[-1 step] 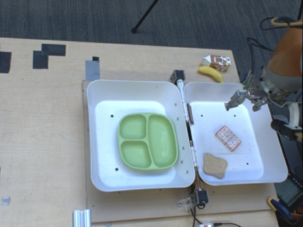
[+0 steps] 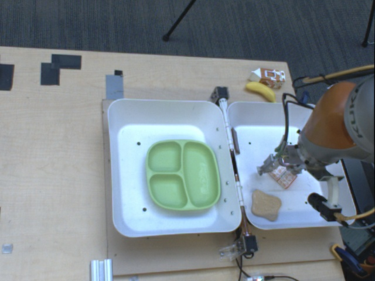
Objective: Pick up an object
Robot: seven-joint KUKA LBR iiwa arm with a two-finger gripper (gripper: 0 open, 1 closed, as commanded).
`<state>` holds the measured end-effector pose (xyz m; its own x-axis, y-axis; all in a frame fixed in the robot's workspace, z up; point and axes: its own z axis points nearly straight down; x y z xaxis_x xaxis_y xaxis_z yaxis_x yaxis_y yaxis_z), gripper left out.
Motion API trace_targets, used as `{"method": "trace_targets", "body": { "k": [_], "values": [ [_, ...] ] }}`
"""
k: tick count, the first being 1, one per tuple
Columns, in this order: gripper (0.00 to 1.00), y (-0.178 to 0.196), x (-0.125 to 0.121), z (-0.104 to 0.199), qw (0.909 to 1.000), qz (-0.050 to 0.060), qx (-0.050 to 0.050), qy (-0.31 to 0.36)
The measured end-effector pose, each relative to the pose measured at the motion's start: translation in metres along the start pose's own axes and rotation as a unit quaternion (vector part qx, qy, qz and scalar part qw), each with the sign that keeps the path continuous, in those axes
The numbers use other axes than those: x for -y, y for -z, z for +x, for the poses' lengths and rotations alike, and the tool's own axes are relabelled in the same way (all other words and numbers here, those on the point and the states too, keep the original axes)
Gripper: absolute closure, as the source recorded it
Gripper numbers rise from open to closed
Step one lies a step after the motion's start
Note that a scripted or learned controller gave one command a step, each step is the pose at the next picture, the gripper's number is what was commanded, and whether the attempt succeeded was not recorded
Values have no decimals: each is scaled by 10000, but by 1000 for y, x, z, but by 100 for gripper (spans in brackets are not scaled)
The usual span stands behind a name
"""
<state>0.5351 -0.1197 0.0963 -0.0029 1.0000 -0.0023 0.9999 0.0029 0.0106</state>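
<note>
Hovered low over the right bin (image 2: 258, 119) at right of frame: end effector (image 2: 276, 167), finger state impossible to tell, beside a small printed packet (image 2: 285, 178). Risked nudging the flat packet aside, or sliding toward the tan piece (image 2: 266, 205) below it.

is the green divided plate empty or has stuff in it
Empty: all three compartments of the green plate, lying flat in the left bin, show bare green.

Glossy white plastic bins (image 2: 123, 174), matt green plastic tray (image 2: 183, 175), pale wood bench (image 2: 53, 174)
</note>
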Motion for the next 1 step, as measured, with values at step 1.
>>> {"method": "trace_targets", "body": {
  "k": [1],
  "values": [
    [100,11,-2,0,10000,-31,10,1]
  ]
}}
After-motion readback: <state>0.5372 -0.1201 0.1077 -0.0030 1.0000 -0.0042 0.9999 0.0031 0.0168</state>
